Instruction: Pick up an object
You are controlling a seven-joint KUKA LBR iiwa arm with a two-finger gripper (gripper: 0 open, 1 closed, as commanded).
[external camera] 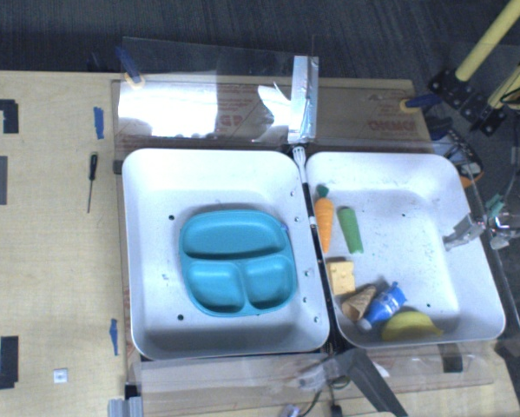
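The right bin (pixel 416 189) holds several toy foods. An orange carrot (pixel 325 222) lies along its left wall, with a green cucumber (pixel 351 230) just to the right of it. Below them sits a yellow cheese block (pixel 341 275), then a brown bread piece (pixel 358 302). A blue and white bottle (pixel 385 305) lies tilted against the bread. A yellow fruit (pixel 410 324) rests in the near corner, touching the bottle.
The left bin (pixel 147 224) holds a blue divided plate (pixel 236 261). A clear panel (pixel 216 102) stands behind the bins. A grey metal bracket (pixel 468 229) sits on the right bin's right rim. A yellow pole (pixel 494 29) and cables are at the far right.
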